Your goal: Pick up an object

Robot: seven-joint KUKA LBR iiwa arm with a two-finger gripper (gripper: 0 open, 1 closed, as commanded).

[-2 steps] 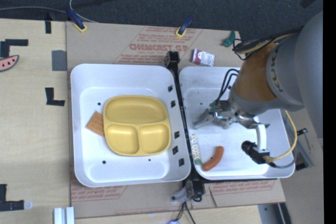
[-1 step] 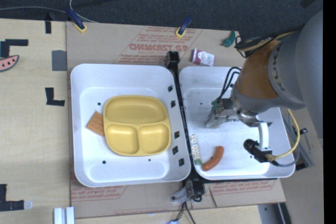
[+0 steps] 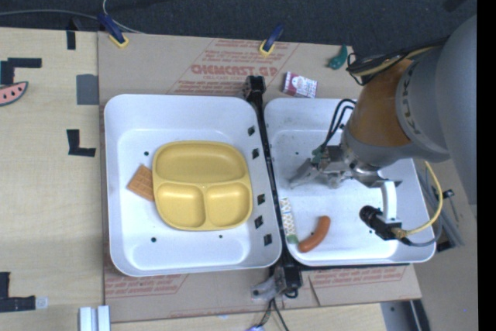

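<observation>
**Hand low in right bin, sausage not yet taken**

Arm (image 3: 403,116) reaches in from the right, with the hand (image 3: 304,173) down near the floor of the right bin (image 3: 341,256). Two thin fingers (image 3: 298,176) point toward the divider between the bins. Can't tell if they're apart or together; too small and dark against the bin floor. Nothing visibly between them.

The likeliest target is the sausage (image 3: 314,234), an orange-brown link lying flat on the bin floor, below the hand and near it, not touching. It sits close to the bin's near wall, which may make a top-down approach tight. Judgement: the hand is off target for the sausage and needs to shift toward it before any grasp.

Left bin (image 3: 124,167), across the divider from the hand: yellow tray (image 3: 203,184) with three compartments, resting flat in the middle. A tan cracker-like piece (image 3: 142,182) pokes out from under the tray's far edge, partly covered, so hard to grab.

Counts: 2 bins, 1 sausage, 1 tray, 1 tan piece. On the tabletop beyond the hand, outside the bins: 1 small red-white packet (image 3: 298,84), 2 yellow-blue clamps (image 3: 115,32).
</observation>
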